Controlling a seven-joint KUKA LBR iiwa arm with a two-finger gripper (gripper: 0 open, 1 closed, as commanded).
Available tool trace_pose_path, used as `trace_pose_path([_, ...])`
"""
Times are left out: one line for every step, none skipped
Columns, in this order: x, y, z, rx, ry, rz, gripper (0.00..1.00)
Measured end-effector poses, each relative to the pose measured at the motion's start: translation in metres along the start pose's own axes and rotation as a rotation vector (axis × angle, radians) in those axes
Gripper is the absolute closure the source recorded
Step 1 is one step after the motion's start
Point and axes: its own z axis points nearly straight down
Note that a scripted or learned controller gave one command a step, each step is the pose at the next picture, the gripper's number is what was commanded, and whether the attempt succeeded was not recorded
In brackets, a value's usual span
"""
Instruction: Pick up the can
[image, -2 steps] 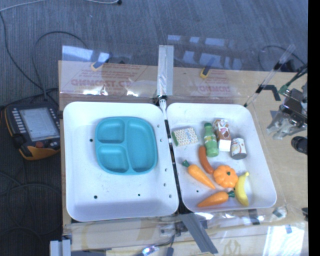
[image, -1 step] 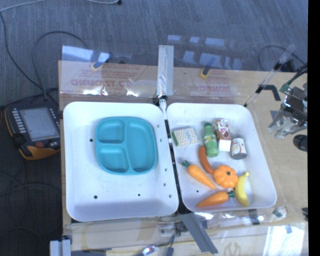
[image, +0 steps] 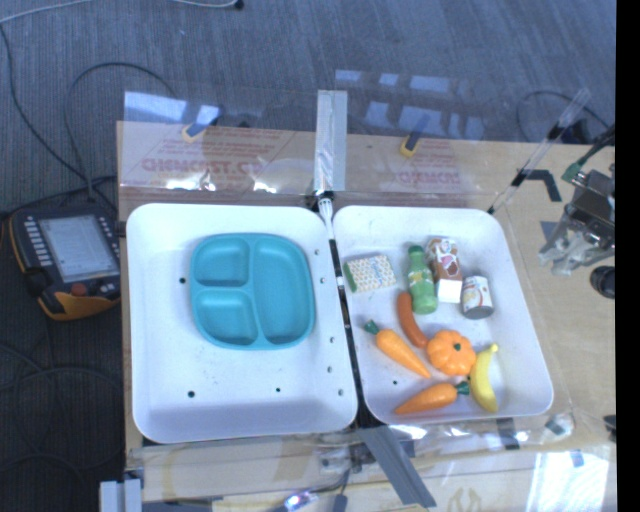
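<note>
Jaws (image: 572, 250): parked outside the right bin, off its right rim, over the bare tabletop (image: 590, 400); open or closed cannot be told, the metal parts blur together. Nothing is visibly held.

Landmark: small cylindrical can with a red-and-white label (image: 476, 296), in the right white bin (image: 520, 330), toward its right wall and slightly past mid-depth.

Near to far, relative to the can:
- Nearest the viewer, well in front and a little left: orange toy carrot (image: 428, 398), with a yellow toy banana (image: 484, 378) in front of the can.
- Just in front and left: orange toy pumpkin (image: 450, 352); a second orange carrot (image: 398, 346) further left.
- Beside it on the left: small white block (image: 449, 290), touching or nearly so; then a green plastic bottle (image: 421, 280).
- Behind and left: brown-topped jar (image: 442, 256).
- Far left, in the other bin: blue divided plate (image: 250, 290).

Key relation: the can lies left of the jaws and slightly nearer the viewer, across the bin's right rim. It appears tipped, long axis running roughly near-to-far with a slight slant; judgement only. Right side of the can looks unobstructed; the block crowds its left.
</note>
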Motion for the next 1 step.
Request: trace_pose_path([0.0006,0.0007,-0.0067,0.004,-0.005,-0.005,1.0])
